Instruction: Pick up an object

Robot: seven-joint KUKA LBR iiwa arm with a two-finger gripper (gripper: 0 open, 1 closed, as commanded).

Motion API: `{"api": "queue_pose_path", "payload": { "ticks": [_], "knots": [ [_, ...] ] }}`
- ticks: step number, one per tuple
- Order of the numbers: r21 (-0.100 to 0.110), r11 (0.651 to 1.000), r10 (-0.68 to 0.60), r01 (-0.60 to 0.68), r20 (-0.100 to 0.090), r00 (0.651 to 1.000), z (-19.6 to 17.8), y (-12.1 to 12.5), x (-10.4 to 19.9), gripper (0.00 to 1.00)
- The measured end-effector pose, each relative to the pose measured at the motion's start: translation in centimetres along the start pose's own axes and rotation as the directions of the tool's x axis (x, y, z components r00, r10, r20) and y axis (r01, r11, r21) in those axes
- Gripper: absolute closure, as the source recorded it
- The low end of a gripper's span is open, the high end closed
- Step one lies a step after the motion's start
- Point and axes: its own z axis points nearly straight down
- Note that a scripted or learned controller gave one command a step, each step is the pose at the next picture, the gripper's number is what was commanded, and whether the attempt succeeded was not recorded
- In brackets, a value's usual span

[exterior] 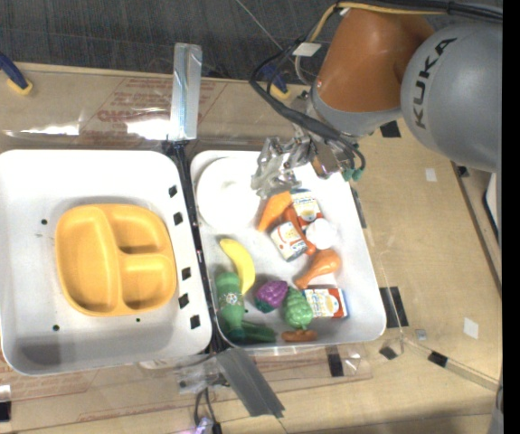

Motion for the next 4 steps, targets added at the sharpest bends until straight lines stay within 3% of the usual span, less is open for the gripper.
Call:
{"api": "queue_pose_path", "payload": {
  "ticks": [1, 2, 3, 4],
  "knots": [
    [-0.006, 1.0, 0.007, -0.007, -0.011, 1.0, 0.5, 8.5, -0.3, 1.0],
    [-0.004, 0.951, -0.311, 0.311, -0.006, 0.951, -6.0, -0.1, -1.9, 1.0],
    [-0.01, 0.913, -0.407, 0.407, -0.009, 0.913, -2.8, 5.7, 2.5, 1.0],
    [-0.006, 0.77, -0.638, 0.638, -0.004, 0.77, -12.2, -7.6, 4.2, 1.0]
  ]
}}
